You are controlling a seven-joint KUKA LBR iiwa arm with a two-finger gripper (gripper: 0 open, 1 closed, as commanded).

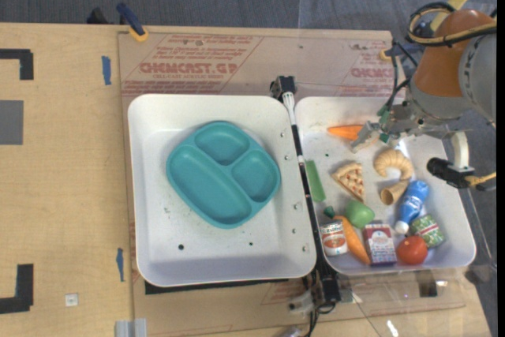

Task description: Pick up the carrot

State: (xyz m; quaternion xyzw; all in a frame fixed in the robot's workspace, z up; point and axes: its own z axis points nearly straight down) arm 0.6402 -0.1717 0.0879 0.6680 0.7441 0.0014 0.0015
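A small orange carrot [344, 132] lies on its side at the far end of the right bin [465, 225], pointing left. My gripper [371, 138] hangs just to the right of the carrot's thick end, low over the bin floor. It looks open, and nothing sits between its fingers. A second orange, carrot-like piece [356, 241] with a green top lies near the bin's front, between a small can and a red carton.
The right bin also holds a croissant [393, 162], a pizza slice [349, 179], a green fruit [360, 214], a blue bottle [412, 202], a tomato [411, 249] and a can [334, 237]. The left bin [150, 249] holds a teal divided plate [223, 173].
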